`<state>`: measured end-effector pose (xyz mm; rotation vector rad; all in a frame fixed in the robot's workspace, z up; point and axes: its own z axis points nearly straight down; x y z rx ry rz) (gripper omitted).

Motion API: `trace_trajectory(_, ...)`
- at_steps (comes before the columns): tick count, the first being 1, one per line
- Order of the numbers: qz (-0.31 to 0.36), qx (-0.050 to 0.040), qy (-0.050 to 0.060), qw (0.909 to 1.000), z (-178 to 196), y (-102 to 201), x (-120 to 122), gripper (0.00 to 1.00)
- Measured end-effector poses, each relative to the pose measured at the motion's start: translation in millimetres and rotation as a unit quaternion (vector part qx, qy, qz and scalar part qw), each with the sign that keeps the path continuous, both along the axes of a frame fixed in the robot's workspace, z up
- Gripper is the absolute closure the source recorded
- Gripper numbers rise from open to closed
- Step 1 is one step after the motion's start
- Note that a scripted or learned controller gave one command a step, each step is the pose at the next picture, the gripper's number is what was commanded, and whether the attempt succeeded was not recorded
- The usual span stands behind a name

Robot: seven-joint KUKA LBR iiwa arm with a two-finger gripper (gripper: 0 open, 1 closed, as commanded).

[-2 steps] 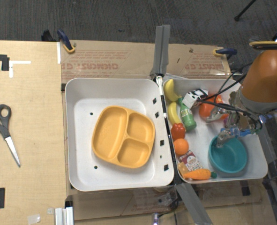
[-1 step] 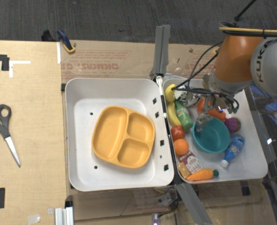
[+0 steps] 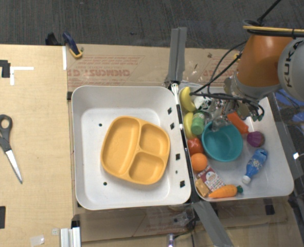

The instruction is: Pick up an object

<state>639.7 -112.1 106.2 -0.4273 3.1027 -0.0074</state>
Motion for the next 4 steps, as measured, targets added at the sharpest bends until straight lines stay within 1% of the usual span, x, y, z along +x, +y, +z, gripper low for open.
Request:
trace_trajectory(1,0.134,0.001,0.003,0.991,154.5,-83.5,-20.7,1.0)
trace_trajectory(2,0.034,-0.0021,-0.004,0.9994,24.7,-103.7,17.4,1.0)
trace_trajectory(3,0.035,0.0006,0.0,0.9994,18.6,-101.8,15.0,0.0)
trace_trajectory(4,0.07,0.0014,0.001,0.9976,-10.6,-83.8,6.3,0.0)
